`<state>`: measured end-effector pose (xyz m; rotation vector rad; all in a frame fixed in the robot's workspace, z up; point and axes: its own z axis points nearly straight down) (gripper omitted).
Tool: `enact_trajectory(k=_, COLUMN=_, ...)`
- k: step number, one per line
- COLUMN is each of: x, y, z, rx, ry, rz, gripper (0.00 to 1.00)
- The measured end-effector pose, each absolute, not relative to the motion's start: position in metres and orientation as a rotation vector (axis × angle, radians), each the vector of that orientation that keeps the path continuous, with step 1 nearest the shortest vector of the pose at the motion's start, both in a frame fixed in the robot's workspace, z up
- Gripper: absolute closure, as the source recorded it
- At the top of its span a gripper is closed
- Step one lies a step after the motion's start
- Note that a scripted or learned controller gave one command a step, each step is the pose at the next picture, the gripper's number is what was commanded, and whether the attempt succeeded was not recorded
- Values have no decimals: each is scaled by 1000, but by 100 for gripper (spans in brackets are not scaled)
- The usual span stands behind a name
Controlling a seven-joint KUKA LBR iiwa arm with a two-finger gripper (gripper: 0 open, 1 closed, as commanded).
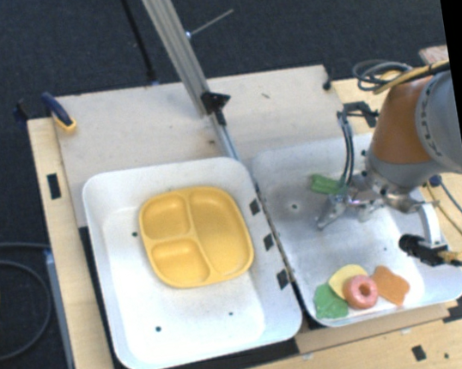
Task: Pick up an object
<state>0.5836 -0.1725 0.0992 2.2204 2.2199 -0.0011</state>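
The table (pixel 135 125) carries two shallow white bins side by side. The left bin (pixel 123 327) holds a yellow divided plate (pixel 195 234) with three compartments, lying flat toward the bin's far half. The right bin (pixel 310 245) takes the grey arm (pixel 414 133) with its orange band, which reaches in over the bin's right edge. Its gripper (pixel 332 209) sits low near the middle of the right bin; whether the jaws are wide or narrow cannot be told, and nothing is visibly between them. Just beyond the gripper, toward the bin's far edge, lies a small green piece (pixel 324 182).

Along the near edge of the right bin a cluster of small objects lies close together: a green leaf-shaped piece (pixel 326 303) at the left, a yellow round piece (pixel 346 277) behind, a pink ring donut (pixel 362 291) in front of it, and an orange piece (pixel 393 285) at the right. The cluster is well apart from the gripper.
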Motion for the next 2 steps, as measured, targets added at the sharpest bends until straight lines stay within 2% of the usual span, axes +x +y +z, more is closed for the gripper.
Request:
enact_trajectory(k=1, x=585, y=-174, z=114, rx=2221, ry=2213, rz=7, gripper=100)
enact_trajectory(k=2, x=579, y=-168, z=166, rx=2215, ry=2220, rz=5, gripper=100)
